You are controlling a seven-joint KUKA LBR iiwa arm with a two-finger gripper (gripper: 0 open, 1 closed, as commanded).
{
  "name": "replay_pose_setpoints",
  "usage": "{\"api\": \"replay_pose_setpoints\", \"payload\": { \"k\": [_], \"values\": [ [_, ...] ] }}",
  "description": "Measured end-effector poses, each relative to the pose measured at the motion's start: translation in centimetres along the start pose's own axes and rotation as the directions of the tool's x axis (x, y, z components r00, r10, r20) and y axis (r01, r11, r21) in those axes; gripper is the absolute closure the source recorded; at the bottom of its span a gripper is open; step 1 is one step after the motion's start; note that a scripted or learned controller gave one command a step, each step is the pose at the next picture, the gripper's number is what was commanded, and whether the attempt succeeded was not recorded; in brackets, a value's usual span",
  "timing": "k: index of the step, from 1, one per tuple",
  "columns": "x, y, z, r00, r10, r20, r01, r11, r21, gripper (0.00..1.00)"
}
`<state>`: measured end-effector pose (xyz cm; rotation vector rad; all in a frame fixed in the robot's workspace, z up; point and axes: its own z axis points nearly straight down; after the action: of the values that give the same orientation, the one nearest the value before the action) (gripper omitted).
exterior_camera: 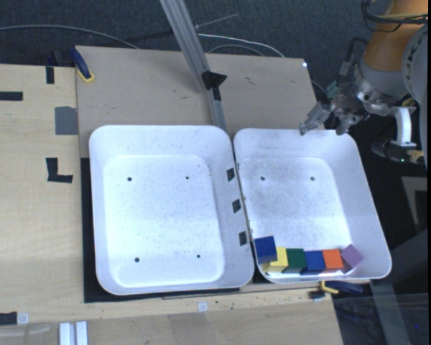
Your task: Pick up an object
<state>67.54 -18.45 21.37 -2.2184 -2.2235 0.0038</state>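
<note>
Several small coloured blocks lie in a row along the front wall of the right bin [368, 205]: a blue block [264, 248], a yellow one [278, 260], a green one [295, 258], another blue one [314, 261], an orange one [332, 259] and a purple one [351, 255]. My gripper [323, 125] hangs over that bin's far right corner, well away from the blocks. Its two fingers stand apart, open, with nothing between them.
The left bin [95, 192] sits beside the right one, their rims touching. A slanted metal rail [189, 38] comes down from the top to the gap between the bins. Clamps sit at the bench's far left [82, 67] and front edge [337, 288].
</note>
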Motion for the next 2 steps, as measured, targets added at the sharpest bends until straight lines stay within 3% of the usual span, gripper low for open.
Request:
{"api": "replay_pose_setpoints", "payload": {
  "k": [1, 2],
  "values": [
    [8.2, -4.2, -7.5, 1.000, -0.006, -0.004, 0.006, 1.000, -0.007, 0.00],
    [4.3, -3.2, -9.4, 1.000, 0.002, 0.001, -0.002, 1.000, -0.005, 0.00]
  ]
}}
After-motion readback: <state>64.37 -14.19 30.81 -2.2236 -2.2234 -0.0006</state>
